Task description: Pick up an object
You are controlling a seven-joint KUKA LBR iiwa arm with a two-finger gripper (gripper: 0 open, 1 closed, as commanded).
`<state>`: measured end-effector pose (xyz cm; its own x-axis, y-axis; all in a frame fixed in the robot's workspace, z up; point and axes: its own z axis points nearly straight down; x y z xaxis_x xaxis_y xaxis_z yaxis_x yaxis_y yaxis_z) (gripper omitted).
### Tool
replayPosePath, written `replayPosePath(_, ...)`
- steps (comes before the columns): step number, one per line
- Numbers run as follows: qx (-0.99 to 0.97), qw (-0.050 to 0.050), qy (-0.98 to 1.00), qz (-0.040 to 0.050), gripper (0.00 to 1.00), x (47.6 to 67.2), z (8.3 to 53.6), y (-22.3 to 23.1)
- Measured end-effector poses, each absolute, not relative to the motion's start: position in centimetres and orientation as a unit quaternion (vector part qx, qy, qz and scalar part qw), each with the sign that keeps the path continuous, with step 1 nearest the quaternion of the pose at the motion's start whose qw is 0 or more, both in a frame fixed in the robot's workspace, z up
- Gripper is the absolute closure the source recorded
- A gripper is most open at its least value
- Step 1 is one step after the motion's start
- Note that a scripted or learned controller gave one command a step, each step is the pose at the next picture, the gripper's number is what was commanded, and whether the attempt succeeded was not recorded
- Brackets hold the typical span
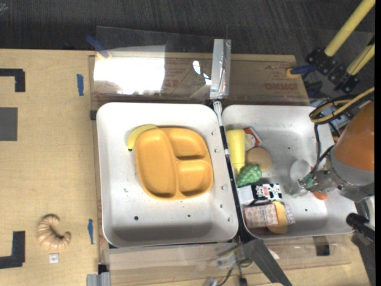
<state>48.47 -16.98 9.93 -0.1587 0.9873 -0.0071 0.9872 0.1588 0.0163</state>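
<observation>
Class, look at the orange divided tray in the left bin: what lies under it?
A yellow banana pokes out from under the orange divided plastic tray at its upper left edge. The rest of it is covered by the tray.

Looks like a robotics lab setup: plywood bench [47, 159] marked with blue tape [80, 83], two white bins [113, 159], clear plastic shield [155, 70], loose cables [333, 109] around.

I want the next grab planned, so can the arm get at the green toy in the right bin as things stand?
Probably yes: the green toy lies uncovered in the right bin, though the yellow item and round tan item crowd it closely.
</observation>
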Motion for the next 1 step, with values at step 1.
replayPosePath(1, 0.573, 0.003, 0.82, 0.0031, 1.0, 54.95, 20.69, -7.03)
